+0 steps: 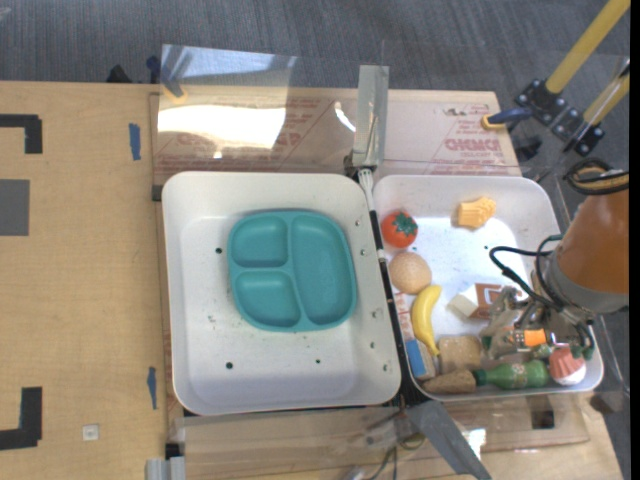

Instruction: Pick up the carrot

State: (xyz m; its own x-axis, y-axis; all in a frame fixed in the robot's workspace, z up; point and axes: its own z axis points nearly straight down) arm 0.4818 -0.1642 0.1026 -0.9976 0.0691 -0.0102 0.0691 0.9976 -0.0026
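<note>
Orange carrot (534, 339) (unlabelled), claw (519, 328) above

Our arm (598, 253) shows a broad, rounded orange band, glossy and catching some light along its top edge. Beneath it sits a grey collar, darker in the shade. A thin black cable (512, 264) loops out from the wrist in a loose curve. Our pincer (522, 330) is a cluttered mass of dark metal parts, too small and tangled to make out in detail.
</note>
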